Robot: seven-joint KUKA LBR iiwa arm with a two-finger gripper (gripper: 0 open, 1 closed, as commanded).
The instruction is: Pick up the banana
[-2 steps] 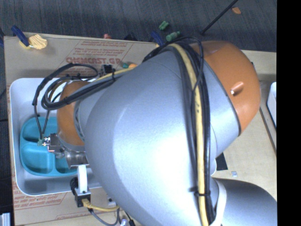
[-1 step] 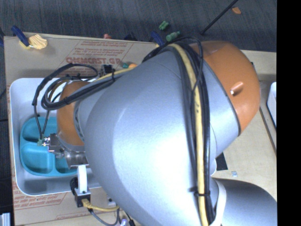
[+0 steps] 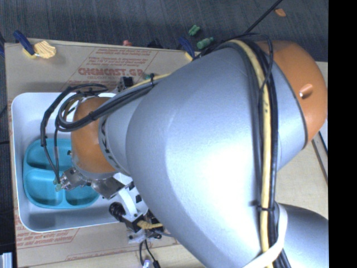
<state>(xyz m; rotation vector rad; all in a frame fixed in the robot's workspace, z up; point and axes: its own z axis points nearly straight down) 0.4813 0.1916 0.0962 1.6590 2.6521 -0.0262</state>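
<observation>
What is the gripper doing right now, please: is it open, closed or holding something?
Gripper: cannot be told; it is low over the blue tray in the left bin, and the arm hides it.

Soft, even light from overhead, nothing harsh. The big grey arm point(image 3: 212, 149) sits so near the lens it goes slightly soft, with a pale sheen along its upper curve. Under it, near the tool, the white bin point(image 3: 25, 108) falls into mild shadow. The carpet point(image 3: 83, 10) stays dim and grainy. The orange band point(image 3: 304, 102) glows without glare.
</observation>
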